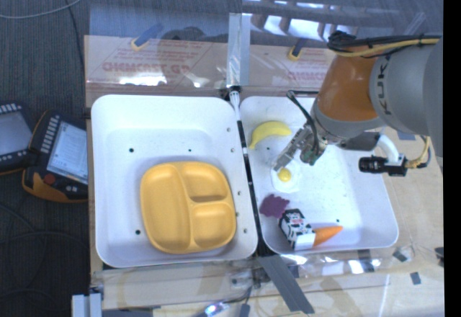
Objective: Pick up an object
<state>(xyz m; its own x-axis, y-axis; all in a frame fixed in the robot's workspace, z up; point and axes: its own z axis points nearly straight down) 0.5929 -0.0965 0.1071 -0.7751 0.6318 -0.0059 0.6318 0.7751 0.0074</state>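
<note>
My gripper [297, 157] hangs over the left part of the right bin [374, 197], open, with nothing between its fingers [286, 156]. A fried-egg toy [285, 176] lies just below the fingertips, and a yellow banana [267, 132] lies just to their upper left. Nearer the front of this bin are a purple piece [274, 204], a small black-and-white object [293, 223] and an orange carrot [328, 233]. The arm's orange band [347, 88] sits above the bin's back edge.
The left bin [122, 128] holds a yellow divided plate [189, 205]. A raised rim [245, 164] separates the two bins. A clear panel [238, 49] stands behind them. A pendant [57, 157] lies on the floor to the left.
</note>
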